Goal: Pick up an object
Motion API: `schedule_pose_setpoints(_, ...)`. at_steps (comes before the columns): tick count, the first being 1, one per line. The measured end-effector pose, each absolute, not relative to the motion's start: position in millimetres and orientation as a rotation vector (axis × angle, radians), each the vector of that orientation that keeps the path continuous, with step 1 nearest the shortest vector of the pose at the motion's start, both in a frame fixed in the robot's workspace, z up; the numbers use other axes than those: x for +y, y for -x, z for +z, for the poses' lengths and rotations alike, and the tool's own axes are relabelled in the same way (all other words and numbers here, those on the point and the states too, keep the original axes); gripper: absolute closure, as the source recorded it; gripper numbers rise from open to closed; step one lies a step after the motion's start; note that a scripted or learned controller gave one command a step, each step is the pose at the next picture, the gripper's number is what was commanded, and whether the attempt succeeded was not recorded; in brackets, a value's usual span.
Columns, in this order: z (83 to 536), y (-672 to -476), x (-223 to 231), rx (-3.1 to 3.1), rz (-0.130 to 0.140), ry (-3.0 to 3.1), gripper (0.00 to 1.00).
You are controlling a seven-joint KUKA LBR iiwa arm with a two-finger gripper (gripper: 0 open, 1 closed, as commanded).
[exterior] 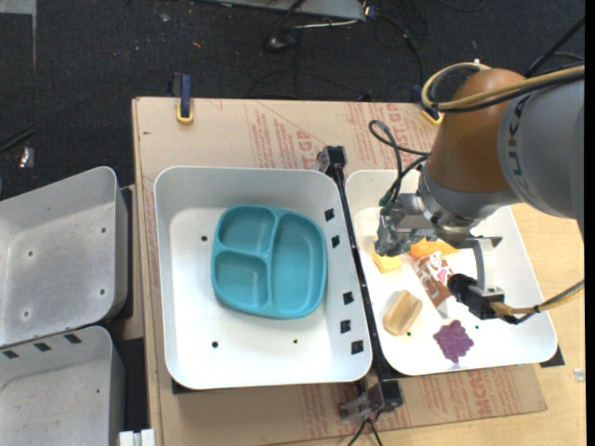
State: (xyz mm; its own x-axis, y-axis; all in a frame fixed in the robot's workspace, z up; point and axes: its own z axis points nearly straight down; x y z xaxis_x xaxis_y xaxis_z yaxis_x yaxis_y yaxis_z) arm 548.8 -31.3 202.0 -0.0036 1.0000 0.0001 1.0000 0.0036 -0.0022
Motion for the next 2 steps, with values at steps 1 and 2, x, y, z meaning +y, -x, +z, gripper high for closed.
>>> schedule_pose_setpoints(1,203.6,-540.6,13.8,-2.226,0.001,2.213,1.0)
schedule_pose_setpoints(2,206.8,-537.0,58.4,-2.228,0.0,2.213,1.0)
